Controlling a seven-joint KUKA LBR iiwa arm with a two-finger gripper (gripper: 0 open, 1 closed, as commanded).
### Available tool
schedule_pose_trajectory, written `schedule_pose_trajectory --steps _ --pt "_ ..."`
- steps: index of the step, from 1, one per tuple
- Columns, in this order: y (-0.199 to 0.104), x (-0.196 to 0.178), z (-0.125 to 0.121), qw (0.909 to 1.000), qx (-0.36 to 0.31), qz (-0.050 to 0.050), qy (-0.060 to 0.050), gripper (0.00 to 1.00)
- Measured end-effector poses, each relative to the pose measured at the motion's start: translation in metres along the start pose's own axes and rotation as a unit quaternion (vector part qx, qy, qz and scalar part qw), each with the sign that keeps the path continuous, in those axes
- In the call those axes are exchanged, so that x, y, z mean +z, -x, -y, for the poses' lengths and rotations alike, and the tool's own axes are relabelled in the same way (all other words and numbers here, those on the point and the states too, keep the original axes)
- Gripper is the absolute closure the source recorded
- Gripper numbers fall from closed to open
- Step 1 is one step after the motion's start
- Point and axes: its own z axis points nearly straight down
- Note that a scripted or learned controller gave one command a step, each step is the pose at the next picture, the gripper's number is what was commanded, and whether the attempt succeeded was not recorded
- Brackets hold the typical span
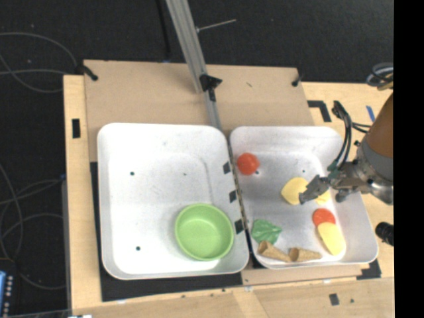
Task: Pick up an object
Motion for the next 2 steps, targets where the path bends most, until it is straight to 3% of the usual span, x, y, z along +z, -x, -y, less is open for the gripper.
schedule_pose_trajectory --steps 1,2 --pt "0.000 0.000 0.000 1.0000 0.001 0.000 0.000 0.00" --pt "0.001 0.042 0.000 1.0000 0.003 0.002 -0.003 0.00"
